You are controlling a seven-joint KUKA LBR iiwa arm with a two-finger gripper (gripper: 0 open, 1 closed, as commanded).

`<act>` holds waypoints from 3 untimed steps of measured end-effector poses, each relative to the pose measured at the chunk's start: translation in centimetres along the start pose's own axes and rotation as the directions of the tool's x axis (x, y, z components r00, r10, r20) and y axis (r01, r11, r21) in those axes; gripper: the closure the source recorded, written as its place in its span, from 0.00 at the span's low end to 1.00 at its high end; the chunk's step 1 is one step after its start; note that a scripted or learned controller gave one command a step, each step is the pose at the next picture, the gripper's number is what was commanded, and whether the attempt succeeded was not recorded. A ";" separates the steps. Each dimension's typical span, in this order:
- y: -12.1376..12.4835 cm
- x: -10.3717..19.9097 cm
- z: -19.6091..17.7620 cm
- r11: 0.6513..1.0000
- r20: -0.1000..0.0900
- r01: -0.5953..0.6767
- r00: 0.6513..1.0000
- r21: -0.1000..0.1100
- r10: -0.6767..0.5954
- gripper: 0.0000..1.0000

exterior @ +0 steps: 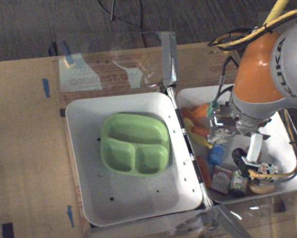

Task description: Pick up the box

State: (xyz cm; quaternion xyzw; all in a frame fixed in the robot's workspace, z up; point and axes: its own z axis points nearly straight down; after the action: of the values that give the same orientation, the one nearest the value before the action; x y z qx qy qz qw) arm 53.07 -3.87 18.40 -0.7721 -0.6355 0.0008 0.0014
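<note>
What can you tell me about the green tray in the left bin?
The green tray is a light green divided plate that looks like plastic, with rounded corners, one long compartment and two smaller ones. It lies flat and right side up, slightly rotated, on the floor of the left bin, nearer its far wall. Its compartments hold nothing.

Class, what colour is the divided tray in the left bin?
Light green tray, seen clearly in the camera view.
</note>
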 end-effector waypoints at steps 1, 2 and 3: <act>-1.0 5.7 2.9 0.998 0.008 -0.059 0.998 -0.030 0.060 1.00; 0.5 0.6 -25.2 0.990 0.002 0.144 0.990 -0.005 -0.144 1.00; 3.4 11.8 -25.1 0.996 0.002 0.093 0.996 -0.005 -0.093 1.00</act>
State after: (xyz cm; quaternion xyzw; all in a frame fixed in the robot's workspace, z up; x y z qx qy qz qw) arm 58.79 7.06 43.48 -0.7416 -0.6709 -0.0004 -0.0009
